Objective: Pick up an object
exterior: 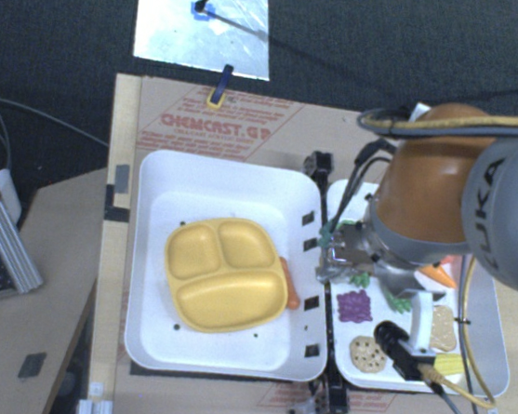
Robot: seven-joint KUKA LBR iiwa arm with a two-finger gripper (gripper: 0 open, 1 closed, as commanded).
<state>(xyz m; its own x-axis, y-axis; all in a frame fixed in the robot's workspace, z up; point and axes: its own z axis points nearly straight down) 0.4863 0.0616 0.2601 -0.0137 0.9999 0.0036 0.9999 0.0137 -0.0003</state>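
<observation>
My gripper (342, 258) hangs low over the left side of the right bin (493, 373), close to the wall shared with the left bin (216, 173). Just below it lie a purple bunch of grapes (355, 306) and a small green piece (400, 301). A chocolate-chip cookie (368, 354) rests near the bin's front. A pale bread slice (442, 329) and an orange-and-white piece (438, 273) lie further right, partly under the arm. The wrist hides whatever is directly beneath it.
The left bin holds a yellow divided plate (222, 277) with an orange carrot-like piece (289, 285) against its right edge. Clips line the wall between the bins. The bulky arm covers the right bin's back half.
</observation>
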